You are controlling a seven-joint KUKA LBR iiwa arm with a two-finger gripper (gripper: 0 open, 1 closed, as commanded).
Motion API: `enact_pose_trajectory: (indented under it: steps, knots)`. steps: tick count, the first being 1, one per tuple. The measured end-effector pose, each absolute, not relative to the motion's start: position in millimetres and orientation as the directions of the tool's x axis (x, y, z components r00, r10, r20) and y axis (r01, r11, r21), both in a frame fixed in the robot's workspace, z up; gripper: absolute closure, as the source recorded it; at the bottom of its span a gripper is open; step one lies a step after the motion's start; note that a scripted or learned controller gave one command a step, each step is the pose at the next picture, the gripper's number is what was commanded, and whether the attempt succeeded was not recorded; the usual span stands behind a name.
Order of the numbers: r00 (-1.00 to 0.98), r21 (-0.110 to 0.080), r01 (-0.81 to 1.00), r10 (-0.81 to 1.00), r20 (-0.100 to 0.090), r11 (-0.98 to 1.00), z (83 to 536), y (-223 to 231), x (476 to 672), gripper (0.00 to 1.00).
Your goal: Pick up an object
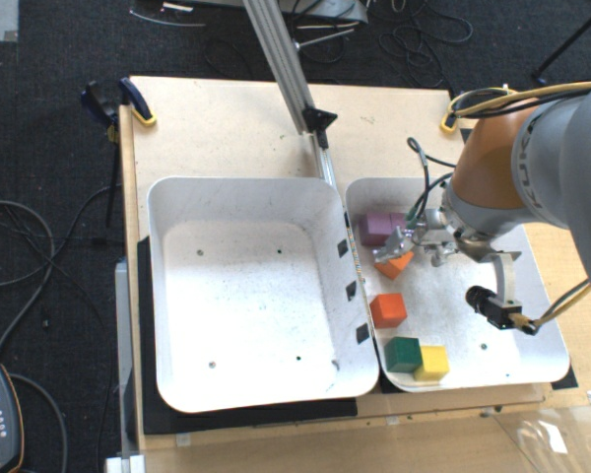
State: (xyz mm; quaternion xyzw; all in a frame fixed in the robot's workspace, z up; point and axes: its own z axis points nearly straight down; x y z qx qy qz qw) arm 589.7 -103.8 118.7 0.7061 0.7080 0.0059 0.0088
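Camera view: hand (pixel 392 254) down in the right bin (pixel 532 363).
Fingers clamped on a small orange wedge-shaped block (pixel 395 263), just below the purple block (pixel 378 228); no readable labels.

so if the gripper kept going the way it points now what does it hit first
Probably the small orange piece right at the tip of the gripper. It points toward the view's left; past that piece comes the right bin's left wall. Depth is unclear from this slanted view, so it may be pointing down instead.
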Motion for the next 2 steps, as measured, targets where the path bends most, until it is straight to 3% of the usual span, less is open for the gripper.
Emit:
enact_pose_trajectory:
  steps: [1,2]
  knots:
    - [-0.009,-0.019,1.000,1.000,0.006,0.010,98.8,-107.0,654.9,0.00]
    - [-0.006,-0.019,1.000,1.000,0.001,0.006,108.8,-109.8,652.7,1.00]
